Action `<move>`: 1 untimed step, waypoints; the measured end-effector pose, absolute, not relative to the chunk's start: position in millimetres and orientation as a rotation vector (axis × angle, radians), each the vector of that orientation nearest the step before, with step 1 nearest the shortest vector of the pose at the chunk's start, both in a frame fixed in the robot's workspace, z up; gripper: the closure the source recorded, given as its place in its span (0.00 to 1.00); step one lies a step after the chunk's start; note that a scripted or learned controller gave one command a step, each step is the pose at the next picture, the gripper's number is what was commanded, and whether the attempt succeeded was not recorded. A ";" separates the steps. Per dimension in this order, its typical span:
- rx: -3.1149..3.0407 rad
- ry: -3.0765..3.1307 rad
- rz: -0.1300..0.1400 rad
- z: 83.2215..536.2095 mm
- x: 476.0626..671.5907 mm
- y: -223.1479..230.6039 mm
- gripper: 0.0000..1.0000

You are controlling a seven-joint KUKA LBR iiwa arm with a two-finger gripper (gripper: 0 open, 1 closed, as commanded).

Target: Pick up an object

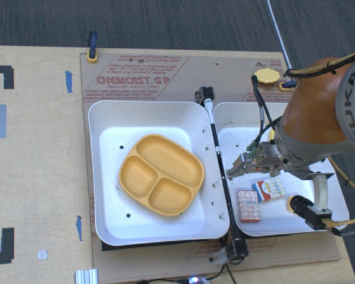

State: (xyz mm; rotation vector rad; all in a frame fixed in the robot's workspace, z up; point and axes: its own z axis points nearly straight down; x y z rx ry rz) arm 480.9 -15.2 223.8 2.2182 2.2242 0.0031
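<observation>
The gripper (239,169) hung low over the right bin (236,136), metal fingers spread apart and holding nothing. Just beside it lay 2 small printed cartons: 1 pinkish box (248,206) and 1 red-and-white pack (269,189). The arm (319,111) reached in from the right, bent downward. The left bin (100,158) held 1 smooth yellow 3-compartment plate (161,174).
</observation>
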 end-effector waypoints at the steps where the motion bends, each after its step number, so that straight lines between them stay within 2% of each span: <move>1: 2.215 2.223 0.007 234.0 482.2 -14.8 1.00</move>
